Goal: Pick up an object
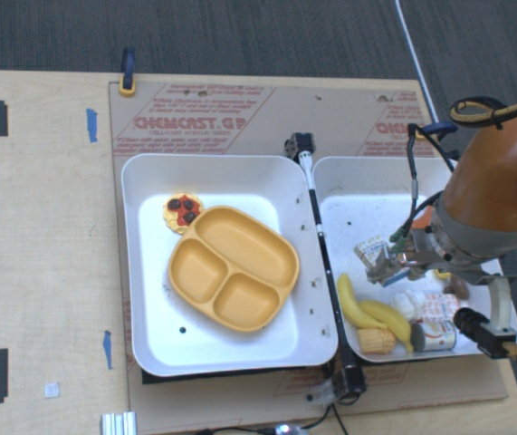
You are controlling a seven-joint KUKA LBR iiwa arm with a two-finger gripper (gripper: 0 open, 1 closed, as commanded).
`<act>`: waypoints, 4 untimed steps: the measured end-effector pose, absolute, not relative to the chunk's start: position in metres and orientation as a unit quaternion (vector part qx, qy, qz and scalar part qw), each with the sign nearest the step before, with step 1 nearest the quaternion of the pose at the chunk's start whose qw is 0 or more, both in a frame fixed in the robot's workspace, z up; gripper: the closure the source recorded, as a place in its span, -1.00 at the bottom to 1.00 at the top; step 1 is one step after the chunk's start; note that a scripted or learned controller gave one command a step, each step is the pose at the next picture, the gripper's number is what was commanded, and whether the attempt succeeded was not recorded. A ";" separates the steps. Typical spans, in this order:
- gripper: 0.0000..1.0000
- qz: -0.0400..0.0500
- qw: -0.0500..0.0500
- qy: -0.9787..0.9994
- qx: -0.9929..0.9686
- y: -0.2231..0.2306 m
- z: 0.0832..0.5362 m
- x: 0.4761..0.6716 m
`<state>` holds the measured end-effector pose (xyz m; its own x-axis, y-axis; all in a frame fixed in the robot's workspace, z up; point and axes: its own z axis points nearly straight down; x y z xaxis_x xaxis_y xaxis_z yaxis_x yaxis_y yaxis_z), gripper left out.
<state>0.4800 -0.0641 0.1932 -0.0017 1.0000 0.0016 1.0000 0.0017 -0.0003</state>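
Left white bin (140,243) with a yellow three-part plastic plate (233,268) and small berry tart (183,211), right white bin (349,198) with a yellow banana (367,311) lying slantwise, tip toward the top left, corn cob (376,340), small can (437,335), metal claw (387,265) low above the clutter, cannot tell how wide it is.

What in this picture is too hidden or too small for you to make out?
- Claw: a blurred tangle in the camera view; open or shut, unclear.
- Items at the right bin's far side: covered by the arm.
- Can: label too small to read.
- Topping on the small tart: too small to identify.
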 end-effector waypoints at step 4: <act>1.00 -0.001 -0.001 -0.708 -0.706 -0.051 0.203 0.549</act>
<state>0.5490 -0.0513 0.2026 -0.0022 1.0000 0.0000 1.0000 0.0022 0.0015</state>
